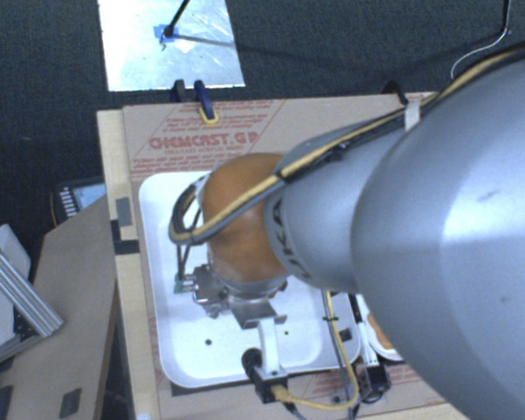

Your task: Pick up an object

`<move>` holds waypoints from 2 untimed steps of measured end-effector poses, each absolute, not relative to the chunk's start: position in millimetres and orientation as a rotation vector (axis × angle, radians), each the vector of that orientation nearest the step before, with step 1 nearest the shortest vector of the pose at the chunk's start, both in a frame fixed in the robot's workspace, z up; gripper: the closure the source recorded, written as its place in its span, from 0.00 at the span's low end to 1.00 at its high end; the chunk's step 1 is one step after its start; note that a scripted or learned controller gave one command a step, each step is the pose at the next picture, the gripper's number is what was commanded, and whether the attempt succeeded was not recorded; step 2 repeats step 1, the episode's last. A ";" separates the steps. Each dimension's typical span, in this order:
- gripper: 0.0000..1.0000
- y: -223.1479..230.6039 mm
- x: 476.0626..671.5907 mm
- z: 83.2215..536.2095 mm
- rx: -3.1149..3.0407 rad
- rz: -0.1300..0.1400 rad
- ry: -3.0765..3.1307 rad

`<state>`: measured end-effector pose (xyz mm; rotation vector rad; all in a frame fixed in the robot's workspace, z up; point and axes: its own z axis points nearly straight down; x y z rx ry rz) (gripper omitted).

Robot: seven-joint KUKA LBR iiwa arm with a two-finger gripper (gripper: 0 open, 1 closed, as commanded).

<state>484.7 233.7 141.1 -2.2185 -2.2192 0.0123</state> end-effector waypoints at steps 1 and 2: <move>1.00 234.3 547.0 229.1 -2.227 -0.018 -2.224; 1.00 234.3 547.0 229.1 -2.227 -0.018 -2.224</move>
